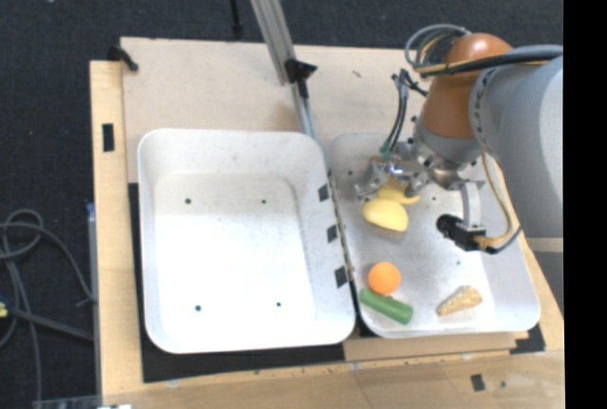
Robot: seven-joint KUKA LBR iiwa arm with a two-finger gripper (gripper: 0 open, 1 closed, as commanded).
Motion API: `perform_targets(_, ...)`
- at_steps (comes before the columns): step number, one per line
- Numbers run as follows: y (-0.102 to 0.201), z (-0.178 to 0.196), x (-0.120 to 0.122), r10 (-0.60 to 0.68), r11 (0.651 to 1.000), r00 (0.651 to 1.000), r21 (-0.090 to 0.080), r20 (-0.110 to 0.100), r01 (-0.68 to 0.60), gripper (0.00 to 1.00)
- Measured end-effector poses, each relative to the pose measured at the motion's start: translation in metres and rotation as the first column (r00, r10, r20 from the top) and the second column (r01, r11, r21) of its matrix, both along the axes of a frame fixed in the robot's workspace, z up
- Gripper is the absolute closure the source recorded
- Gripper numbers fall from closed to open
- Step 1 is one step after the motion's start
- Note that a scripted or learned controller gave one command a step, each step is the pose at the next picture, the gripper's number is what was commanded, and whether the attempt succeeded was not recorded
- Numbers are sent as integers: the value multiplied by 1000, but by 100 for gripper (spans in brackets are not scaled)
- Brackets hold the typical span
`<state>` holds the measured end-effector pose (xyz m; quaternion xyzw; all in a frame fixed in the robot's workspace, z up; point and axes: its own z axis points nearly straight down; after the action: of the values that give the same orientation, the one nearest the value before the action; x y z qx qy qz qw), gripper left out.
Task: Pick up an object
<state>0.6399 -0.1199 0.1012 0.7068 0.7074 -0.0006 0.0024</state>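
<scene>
The right bin [507, 288] holds a pale yellow lemon-like object [386, 213], an orange ball [384, 278], a green cylinder [386, 306] and a tan wedge [459, 301]. My gripper [393, 179] hangs low over the bin's upper left part, right above the yellow object and touching or nearly touching its top. A smaller yellow piece [406, 195] shows just under the gripper body. The arm's orange band [453, 108] and grey body hide the bin's upper right part.
The left bin [161, 208] sits beside the right one, their walls meeting at about mid-view. A slanted metal pole [270, 13] rises behind the bins. Black cabling [465, 232] loops off the wrist over the right bin.
</scene>
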Motion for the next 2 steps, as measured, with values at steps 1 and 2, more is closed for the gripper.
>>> perform_targets(1, -1, 15, 2, -1, 1000, 1000, 1, 7, 1, 100)
perform_targets(2, 5, 69, -4, 2, 1000, 1000, 4, 4, -2, 100)
